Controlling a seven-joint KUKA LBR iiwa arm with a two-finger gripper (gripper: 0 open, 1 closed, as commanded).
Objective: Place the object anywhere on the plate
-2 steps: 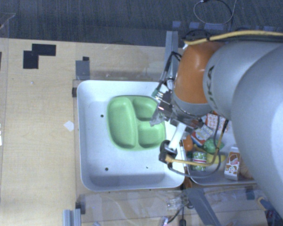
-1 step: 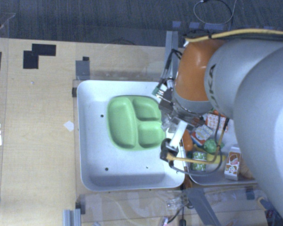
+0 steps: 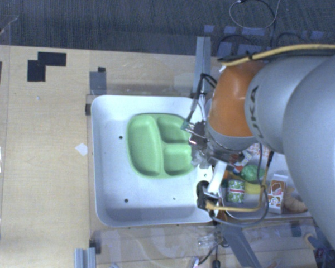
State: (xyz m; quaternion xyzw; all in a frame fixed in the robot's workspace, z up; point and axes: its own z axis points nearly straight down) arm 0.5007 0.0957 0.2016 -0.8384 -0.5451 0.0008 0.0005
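Beside green plate (image 3: 156,144) — grey arm (image 3: 279,110)

slanted overhead view of bins (image 3: 106,149)

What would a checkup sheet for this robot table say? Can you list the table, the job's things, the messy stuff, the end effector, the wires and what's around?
Surface: wooden bench bearing a white bin on the view's left; black shapes mark its far left corner.
Job's things: green plate with three compartments lies in the white bin; nothing seen on it.
Clutter: small packages, among them a green can and a carton, lie under the arm on the view's right.
End effector: hidden under the arm, near the plate's right edge; state cannot be told.
Cables: yellow cable along the arm, black wires on the floor beyond.
Surroundings: dark carpet behind the bench.
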